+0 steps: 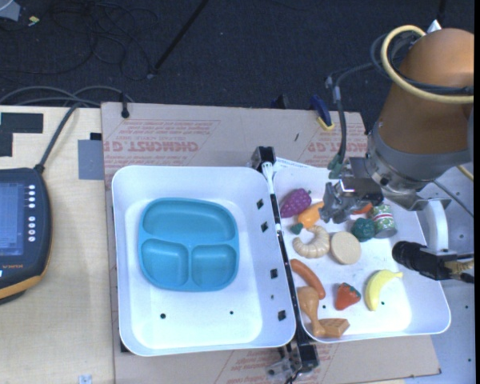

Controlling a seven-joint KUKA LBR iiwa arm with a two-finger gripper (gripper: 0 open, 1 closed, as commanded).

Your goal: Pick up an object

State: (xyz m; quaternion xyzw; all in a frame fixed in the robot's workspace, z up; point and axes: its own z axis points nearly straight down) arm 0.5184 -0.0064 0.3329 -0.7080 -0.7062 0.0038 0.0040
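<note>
End effector (342, 201) of mine hangs low over the far part of the right bin (432, 314), its dark fingers pointing down among the toy foods; whether they are spread or closed I cannot tell, and nothing shows between them. Just beside it lie an orange carrot piece (310, 214) and a purple grape bunch (295, 202) on its left, and a green item (363, 229) on its right. Nearer the camera sit a curled shrimp (313, 244), a round beige slice (345, 248), a sausage (307, 275), a strawberry (346, 295), a yellow banana (378, 287) and a tan drumstick (319, 314). My grey arm (429, 110) reaches in from the right. The left bin (128, 206) holds a blue divided plate (189, 242). Both bins rest on cardboard on the desk (68, 310), with a tablet-like pendant (12, 226) at the far left.
</note>
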